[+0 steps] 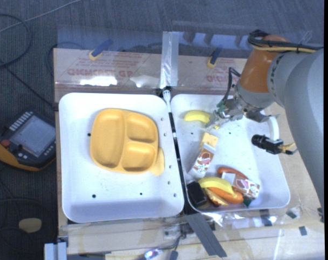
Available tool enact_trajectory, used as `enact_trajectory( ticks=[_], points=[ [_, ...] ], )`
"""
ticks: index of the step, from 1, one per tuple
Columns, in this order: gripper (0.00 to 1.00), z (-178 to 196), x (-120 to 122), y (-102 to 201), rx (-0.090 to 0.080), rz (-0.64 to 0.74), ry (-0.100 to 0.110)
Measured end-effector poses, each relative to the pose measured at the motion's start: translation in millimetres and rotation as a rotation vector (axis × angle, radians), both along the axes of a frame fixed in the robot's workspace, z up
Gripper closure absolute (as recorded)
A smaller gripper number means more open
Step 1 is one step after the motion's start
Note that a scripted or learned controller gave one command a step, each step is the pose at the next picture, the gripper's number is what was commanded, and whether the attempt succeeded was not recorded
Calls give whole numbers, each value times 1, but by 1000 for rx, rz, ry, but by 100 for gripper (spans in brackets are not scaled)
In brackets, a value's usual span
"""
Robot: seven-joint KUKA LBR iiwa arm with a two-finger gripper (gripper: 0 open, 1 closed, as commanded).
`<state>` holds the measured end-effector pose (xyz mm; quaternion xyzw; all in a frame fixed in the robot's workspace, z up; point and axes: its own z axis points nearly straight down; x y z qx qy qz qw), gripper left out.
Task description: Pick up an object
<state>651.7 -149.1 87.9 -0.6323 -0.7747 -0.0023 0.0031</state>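
Yellow banana (195, 116) lies ungrasped just beside our end effector (224, 112). We cannot tell its state; lifting remains.

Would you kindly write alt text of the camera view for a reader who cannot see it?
A grey robot arm reaches in from the right, its gripper low over the right bin beside a small yellow banana. That bin also holds a carton and a pile of toy food at its near edge. The left bin holds a yellow divided tray.
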Motion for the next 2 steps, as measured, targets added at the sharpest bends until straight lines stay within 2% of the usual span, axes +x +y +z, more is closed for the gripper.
enact_trajectory(
  ticks=[1,2],
  points=[
    [100,108,18,77,-9,57,-2],
    [0,108,18,76,-9,56,0]
  ],
)
